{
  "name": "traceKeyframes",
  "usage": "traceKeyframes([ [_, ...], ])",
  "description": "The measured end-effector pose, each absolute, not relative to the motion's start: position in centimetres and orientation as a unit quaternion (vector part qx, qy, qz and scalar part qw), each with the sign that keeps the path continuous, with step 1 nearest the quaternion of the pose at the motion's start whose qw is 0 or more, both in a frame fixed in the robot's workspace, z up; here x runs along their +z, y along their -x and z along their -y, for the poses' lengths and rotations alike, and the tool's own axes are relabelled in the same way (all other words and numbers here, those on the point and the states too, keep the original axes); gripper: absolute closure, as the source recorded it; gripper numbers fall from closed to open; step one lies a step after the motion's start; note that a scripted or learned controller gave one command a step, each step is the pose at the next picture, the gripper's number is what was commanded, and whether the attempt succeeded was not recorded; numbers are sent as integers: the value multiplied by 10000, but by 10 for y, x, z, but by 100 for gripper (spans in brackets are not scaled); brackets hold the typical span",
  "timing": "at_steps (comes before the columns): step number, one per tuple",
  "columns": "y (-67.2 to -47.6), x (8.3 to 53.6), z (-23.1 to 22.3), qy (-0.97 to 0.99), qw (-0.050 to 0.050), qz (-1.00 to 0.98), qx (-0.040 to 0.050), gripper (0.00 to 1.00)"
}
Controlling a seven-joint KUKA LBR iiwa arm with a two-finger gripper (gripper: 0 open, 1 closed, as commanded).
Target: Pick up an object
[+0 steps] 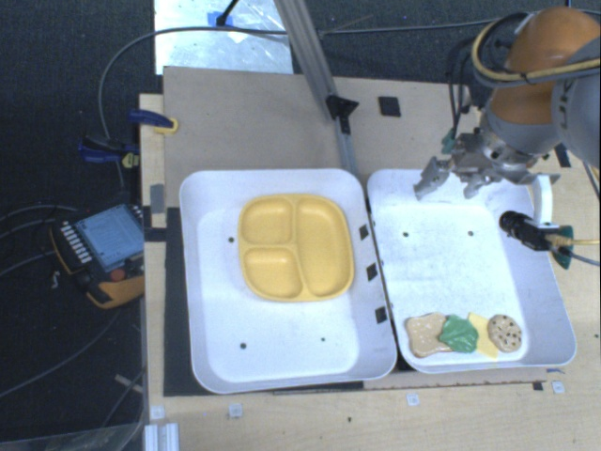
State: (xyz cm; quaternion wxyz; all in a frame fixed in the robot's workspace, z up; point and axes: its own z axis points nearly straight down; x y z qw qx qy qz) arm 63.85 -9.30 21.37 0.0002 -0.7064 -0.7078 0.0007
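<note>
Bench: a tan board on dark flooring, bearing two shallow white bins side by side.
Left bin: holds a yellow tray with three compartments, lying flat a little far of the bin's middle.
Right bin: mostly bare white floor; four small things lie in a row along its near edge.
Toast: tan, bread-shaped, leftmost of the row, touching the green piece.
Green piece: crumpled, leaf-like, between the toast and the yellow slice, overlapping both.
Yellow slice: flat, partly under the green piece, just beside the cookie.
Cookie: round, tan with dark specks, rightmost of the row, near the bin's right wall.
Arm: grey with an orange band, reaching in from the right over the far edge of the right bin.
Gripper: over the far rim of the right bin, well apart from the row of things; its two fingers stand spread with a clear gap and nothing between them.
Left of bench: a blue-screened device with cables, and blue clamps at the board's far left edge.
Far side: a grey pole slanting over the board.
</note>
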Motion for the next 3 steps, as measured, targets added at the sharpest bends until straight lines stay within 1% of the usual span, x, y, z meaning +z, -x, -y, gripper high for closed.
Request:
traceKeyframes([
  [1, -646, 155, 90, 7058, 11, 7084, 10, 0],
  [2, -641, 112, 94, 7069, 2, 7073, 5, 0],
  [3, -643, 125, 94, 7070, -20, 7073, -14, 100],
])
